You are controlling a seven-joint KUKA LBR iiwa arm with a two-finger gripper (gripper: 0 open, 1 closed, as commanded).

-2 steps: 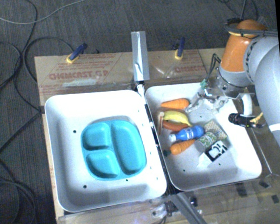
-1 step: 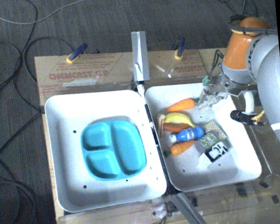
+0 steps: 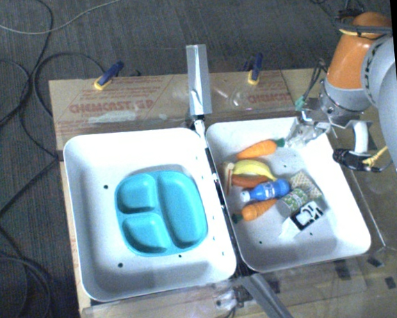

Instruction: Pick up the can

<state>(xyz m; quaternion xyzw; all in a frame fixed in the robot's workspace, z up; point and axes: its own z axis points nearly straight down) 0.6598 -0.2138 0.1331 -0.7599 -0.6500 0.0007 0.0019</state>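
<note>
In right bin (image 3: 346,242): squat cylindrical can (image 3: 295,199) | tool (image 3: 306,129) state unclear

The can (image 3: 294,199), green-labelled, lies on its side in the right bin (image 3: 346,242), near its right wall.

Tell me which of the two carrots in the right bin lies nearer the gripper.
The upper carrot, lying by the bin's far wall just left of the gripper. The other carrot lies lower, below the blue bottle, farther from the gripper.
</note>
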